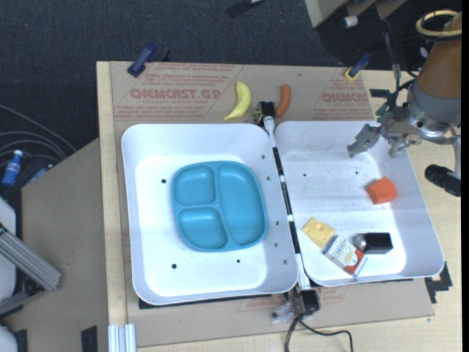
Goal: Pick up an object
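In the right bin (pixel 322 163) lie an orange block (pixel 382 191), a yellow cheese wedge (pixel 319 232), a black box (pixel 377 242) and a small red-and-white packet (pixel 343 254). My gripper (pixel 377 144) hangs over the bin's far right part, above and slightly behind the orange block. It stands open with nothing between its fingers. A blue divided plate (pixel 218 205) rests in the middle of the left bin (pixel 146 152).
A yellow banana (pixel 238 101) and an orange sausage-shaped toy (pixel 283 100) lie on the board behind the bins. Blue clips (pixel 143 59) sit at the board's far corners. Cables and grey rails are off to the left.
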Controlling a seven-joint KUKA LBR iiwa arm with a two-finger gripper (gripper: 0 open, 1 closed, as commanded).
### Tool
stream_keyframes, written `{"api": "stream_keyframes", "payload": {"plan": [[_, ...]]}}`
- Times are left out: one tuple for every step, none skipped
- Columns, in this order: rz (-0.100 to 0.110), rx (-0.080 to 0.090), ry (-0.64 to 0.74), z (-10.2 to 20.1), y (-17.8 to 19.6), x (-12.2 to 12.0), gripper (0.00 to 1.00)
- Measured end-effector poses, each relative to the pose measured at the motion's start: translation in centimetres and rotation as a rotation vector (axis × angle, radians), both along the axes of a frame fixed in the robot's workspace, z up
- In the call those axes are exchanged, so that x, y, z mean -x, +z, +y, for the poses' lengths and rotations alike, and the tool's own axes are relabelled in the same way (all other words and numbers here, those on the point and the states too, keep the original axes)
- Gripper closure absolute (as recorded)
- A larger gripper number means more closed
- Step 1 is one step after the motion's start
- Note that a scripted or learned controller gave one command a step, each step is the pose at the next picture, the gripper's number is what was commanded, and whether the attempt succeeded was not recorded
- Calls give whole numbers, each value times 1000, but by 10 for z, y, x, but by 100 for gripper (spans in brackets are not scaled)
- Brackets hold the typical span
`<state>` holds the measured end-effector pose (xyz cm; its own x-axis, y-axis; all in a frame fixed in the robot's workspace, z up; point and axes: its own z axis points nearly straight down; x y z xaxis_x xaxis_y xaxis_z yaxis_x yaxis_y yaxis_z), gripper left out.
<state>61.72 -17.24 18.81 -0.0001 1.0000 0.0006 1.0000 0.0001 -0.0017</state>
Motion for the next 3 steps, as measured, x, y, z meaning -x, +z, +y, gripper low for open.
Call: {"api": "stream_keyframes", "payload": {"plan": [[1, -9, 4, -45, -104, 13, 0], [-3, 1, 2, -35, -103, -42, 0], [12, -15, 3, -42, -103, -49, 0]]}}
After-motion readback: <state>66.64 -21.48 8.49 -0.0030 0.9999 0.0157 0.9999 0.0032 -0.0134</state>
